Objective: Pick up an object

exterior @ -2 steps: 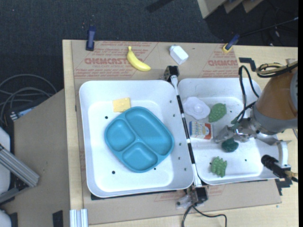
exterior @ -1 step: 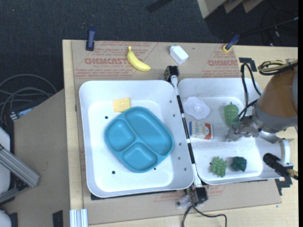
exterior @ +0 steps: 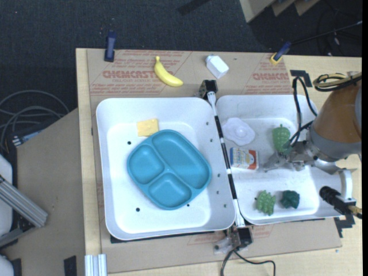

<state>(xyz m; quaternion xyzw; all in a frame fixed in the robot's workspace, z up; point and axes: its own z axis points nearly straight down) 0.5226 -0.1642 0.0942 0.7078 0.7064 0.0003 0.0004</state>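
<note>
Camera view, near edge: a cable connector [exterior: 237, 238] sits on the counter [exterior: 86, 171] below the gap between the two bins.
Right bin, front: a light green leafy piece [exterior: 265, 202] and a darker green one [exterior: 290, 199] lie side by side near the front wall of the right bin [exterior: 247, 216].
Left bin: a blue divided plate [exterior: 167, 168] lies tilted across the left bin [exterior: 109, 154], with a yellow block [exterior: 148, 127] just behind it, touching its rim.
Right bin, middle: a small carton with a red and blue label [exterior: 244, 158] lies near the left wall.
Tool: the tool [exterior: 275, 161] reaches in low from the right, just beside the carton; whether its fingers are spread or pressed together cannot be told.
Right bin, back: a clear plastic lid [exterior: 238, 132] and a green ribbed vegetable [exterior: 281, 138] lie behind the tool.
Far counter: a banana [exterior: 165, 73] and a white block [exterior: 217, 66] rest on the cardboard beyond the bins.
</note>
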